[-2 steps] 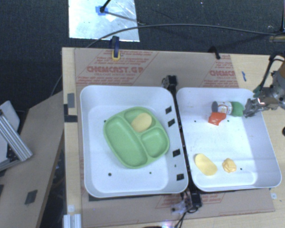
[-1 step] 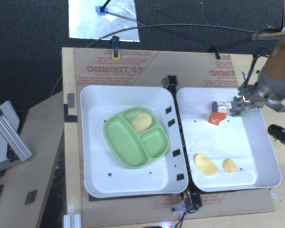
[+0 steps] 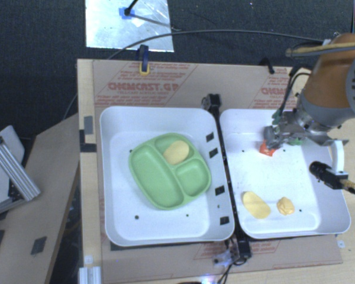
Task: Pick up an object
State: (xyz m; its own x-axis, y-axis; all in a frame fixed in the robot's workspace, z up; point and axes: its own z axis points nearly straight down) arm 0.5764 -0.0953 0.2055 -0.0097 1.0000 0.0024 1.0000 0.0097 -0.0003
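My gripper hangs low over the back of the right bin, directly above a small red-orange object that peeks out just below its tip. Two yellow pieces lie near that bin's front: a flat oval one and a smaller lump. In the left bin sits a green divided plate with a yellow piece in its upper right compartment. The gripper's body hides its fingers.
A black cylindrical part sticks out over the right bin's right side. The grey arm with its orange band fills the upper right. Black clips line the divider between the bins.
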